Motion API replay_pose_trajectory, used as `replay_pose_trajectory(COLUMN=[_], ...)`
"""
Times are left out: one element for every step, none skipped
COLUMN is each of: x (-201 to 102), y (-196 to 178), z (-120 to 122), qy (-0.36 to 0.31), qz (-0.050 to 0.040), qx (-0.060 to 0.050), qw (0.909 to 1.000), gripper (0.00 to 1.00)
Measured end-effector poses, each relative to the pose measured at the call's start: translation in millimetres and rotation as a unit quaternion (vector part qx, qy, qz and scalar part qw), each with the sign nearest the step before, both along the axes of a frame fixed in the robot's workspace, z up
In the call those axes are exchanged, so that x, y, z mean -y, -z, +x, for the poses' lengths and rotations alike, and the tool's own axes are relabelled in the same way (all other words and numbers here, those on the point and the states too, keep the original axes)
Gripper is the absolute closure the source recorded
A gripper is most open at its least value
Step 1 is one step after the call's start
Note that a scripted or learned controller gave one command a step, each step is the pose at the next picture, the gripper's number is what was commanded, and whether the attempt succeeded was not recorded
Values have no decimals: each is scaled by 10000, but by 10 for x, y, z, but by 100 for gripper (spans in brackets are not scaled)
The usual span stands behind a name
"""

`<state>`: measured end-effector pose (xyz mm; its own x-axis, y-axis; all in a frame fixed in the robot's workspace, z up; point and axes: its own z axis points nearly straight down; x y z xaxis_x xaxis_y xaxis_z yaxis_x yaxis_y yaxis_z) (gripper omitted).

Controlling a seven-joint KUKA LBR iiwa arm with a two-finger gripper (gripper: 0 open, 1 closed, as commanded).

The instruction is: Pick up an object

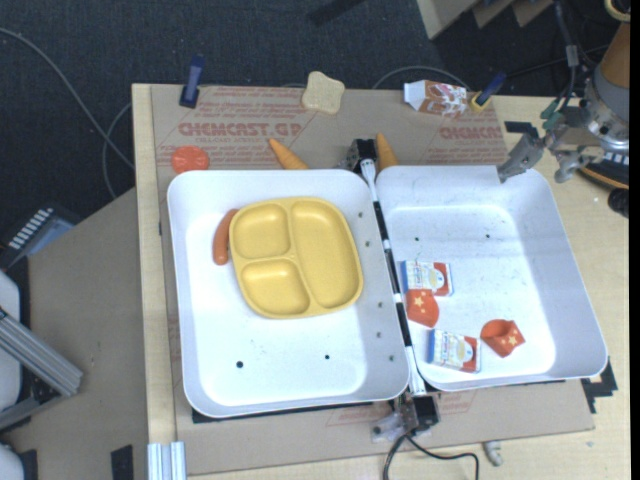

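The gripper (545, 158) hangs at the far right corner of the right bin (470, 213), its fingers spread apart with nothing between them. Well apart from it, near the bin's front, lie two small cartons (427, 277) (455, 351) and two red pieces (421, 309) (502, 337). The left bin (200, 368) holds a yellow divided plate (295, 256) with a toy hot dog (221, 239) just beside its left edge.
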<state>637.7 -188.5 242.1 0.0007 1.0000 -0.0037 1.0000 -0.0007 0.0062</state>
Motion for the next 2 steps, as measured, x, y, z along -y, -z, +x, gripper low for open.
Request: replay_pose_trajectory(x=[-33, -762], y=[1262, 1106], z=[-843, -612], qy=[4, -12], qz=[25, 19], qx=[-58, -21], qw=[10000, 10000], gripper=[0, 0])
